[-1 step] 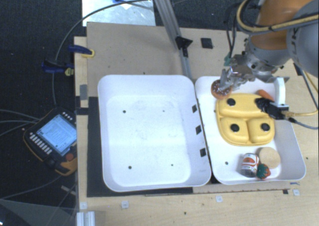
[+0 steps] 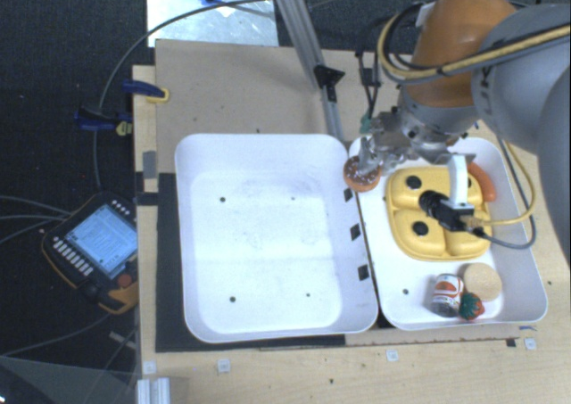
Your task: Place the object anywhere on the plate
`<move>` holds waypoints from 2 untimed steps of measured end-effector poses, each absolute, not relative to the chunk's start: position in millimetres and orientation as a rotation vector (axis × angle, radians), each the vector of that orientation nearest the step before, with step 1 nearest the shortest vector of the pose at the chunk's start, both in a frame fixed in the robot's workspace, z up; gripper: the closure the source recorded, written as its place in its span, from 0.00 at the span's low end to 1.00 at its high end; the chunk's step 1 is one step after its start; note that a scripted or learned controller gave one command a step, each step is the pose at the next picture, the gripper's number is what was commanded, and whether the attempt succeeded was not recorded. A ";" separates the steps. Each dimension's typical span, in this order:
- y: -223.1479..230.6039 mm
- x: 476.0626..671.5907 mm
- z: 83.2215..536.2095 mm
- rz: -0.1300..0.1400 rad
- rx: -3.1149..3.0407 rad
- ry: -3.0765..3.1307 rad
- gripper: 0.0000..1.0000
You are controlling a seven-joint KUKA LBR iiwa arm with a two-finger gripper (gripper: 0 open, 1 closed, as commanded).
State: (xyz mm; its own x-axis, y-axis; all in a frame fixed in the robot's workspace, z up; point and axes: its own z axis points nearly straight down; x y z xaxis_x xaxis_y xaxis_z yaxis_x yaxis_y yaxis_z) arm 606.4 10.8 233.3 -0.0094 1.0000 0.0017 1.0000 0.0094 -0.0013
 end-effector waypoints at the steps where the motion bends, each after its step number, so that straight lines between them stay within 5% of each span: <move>1: 53.8 596.0 229.4 -0.001 -2.210 -2.230 1.00; 2: 93.0 571.6 228.8 0.000 -2.209 -2.229 1.00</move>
